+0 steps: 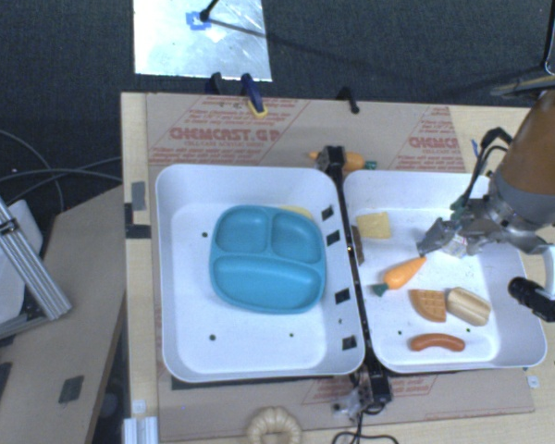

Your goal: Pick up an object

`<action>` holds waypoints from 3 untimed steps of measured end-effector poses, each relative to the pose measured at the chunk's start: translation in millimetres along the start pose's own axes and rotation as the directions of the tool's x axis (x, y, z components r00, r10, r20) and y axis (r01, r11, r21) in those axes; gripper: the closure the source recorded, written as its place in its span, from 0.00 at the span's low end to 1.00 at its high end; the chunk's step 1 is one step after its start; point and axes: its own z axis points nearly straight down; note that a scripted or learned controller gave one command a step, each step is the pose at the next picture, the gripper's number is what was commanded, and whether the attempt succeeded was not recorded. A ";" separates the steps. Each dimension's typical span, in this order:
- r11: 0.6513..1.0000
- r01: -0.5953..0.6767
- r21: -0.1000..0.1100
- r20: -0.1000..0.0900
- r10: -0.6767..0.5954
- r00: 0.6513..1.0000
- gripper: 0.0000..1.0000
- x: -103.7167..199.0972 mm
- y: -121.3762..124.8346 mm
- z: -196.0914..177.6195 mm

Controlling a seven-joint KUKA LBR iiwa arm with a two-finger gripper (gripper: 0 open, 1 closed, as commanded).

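The gripper [441,239] is hovering low in the right bin [513,354], just right of and above the carrot [404,272]. Nothing is sitting between the fingers as far as the view shows; whether they are spread or closed — cannot tell, the tip is too dark and blurred.

Nearest candidate: the carrot, lying tilted near the bin's left-centre, orange body w/ green stub pointing down-left. It is sitting apart from the other items, so approach is unobstructed.

Other contents of the right bin:
- cheese [374,226], upper left, flat.
- waffle [428,304], just below the carrot.
- bread [469,305], touching or just beside the waffle.
- sausage [437,343], near the front wall.

The left bin [180,340] is holding a blue tray [266,259], w/ a yellowish item partly hidden behind its far rim.

Handling, est.: the carrot is prob. toy plastic — light, stiff, smooth, not fragile. Tapered round body is likely to squirt out if pinched near the tip. Recommend closing across the thick mid-body, jaws perpendicular to its long axis. The cheese is looking too flat for an easy pinch.
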 end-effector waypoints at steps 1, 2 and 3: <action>1.000 0.003 -0.012 0.002 -0.003 1.000 0.00 0.2 2.9 -6.2; 1.000 0.000 -0.007 0.001 0.000 1.000 0.00 2.2 1.2 56.7; 1.000 0.001 -0.012 0.002 -0.001 1.000 0.00 2.9 2.6 107.3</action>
